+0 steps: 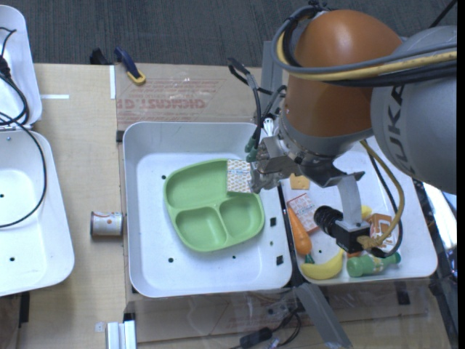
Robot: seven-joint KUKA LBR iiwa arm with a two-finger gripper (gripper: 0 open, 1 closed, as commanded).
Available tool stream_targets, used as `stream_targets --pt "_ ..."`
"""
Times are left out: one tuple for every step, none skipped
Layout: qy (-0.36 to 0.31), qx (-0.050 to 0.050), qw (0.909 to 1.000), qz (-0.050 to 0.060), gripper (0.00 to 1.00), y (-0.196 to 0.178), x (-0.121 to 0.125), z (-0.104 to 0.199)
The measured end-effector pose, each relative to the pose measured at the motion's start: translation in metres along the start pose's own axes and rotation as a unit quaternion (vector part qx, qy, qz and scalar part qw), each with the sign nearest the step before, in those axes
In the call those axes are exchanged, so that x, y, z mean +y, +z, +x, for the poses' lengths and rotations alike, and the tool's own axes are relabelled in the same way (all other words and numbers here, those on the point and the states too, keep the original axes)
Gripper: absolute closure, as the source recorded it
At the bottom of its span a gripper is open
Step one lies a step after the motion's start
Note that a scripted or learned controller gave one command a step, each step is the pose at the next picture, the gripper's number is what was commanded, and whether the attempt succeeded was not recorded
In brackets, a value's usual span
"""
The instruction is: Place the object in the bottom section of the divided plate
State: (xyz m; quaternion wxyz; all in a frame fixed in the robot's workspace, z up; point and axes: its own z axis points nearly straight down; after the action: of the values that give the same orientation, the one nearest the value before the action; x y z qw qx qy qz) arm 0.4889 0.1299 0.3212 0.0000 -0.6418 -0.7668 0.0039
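A green divided plate (211, 208) lies in the middle of the left-hand bin (145, 195), with one large section at the top and two smaller ones toward the bottom. A small white speckled packet (238, 175) hangs over the plate's upper right rim. My gripper (254, 174) is shut on the packet's right edge. The big grey and orange arm hides much of the right bin (418, 264).
The right bin holds a carrot (298, 233), a banana (325, 266), a green toy (367, 265) and orange packets (299, 183). A small can (107, 224) lies on the bench left of the bin. A blue-yellow clamp (129, 65) rests on the cardboard behind. Another white tray (29, 217) sits far left.
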Motion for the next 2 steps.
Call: stream_targets --pt "0.000 0.000 1.0000 0.000 0.00 0.0001 0.0000 0.0001" --pt "-0.001 -0.001 1.0000 0.001 1.00 -0.0080 0.0006 -0.0006"
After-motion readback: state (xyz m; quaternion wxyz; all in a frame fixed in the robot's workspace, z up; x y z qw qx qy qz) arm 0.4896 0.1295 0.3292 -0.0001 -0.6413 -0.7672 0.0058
